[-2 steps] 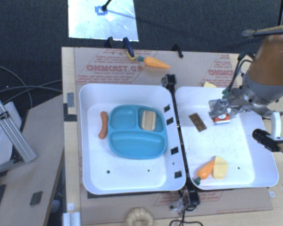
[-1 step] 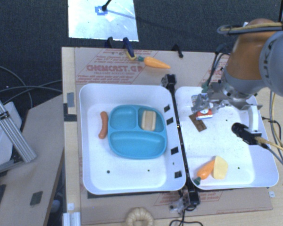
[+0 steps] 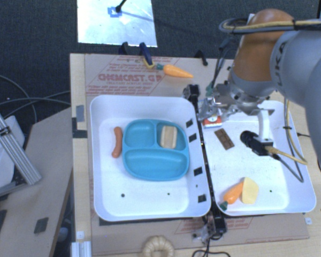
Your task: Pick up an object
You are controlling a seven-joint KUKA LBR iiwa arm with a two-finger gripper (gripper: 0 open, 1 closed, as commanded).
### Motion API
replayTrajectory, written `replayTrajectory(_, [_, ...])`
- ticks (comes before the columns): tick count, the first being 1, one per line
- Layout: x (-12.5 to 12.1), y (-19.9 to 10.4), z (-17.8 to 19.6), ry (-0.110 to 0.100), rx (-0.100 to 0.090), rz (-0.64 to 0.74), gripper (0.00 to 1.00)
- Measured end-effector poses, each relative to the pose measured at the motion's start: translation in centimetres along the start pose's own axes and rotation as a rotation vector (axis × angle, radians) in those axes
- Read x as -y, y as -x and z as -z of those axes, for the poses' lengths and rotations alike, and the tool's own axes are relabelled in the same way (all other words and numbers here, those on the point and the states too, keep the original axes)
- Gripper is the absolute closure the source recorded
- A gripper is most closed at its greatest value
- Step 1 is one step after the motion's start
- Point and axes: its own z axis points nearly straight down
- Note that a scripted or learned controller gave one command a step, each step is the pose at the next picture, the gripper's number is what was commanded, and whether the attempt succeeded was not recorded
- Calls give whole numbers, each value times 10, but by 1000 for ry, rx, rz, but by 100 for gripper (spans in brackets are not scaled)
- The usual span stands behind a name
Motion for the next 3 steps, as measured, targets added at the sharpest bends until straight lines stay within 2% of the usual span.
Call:
replayTrajectory(1, [-20,-46,5,0,1,-2,100])
replayTrajectory(2, [-19,-32,5,-2,3,-11,100])
replayTrajectory(3, [-23,-31,2,-1,3,-9,100])
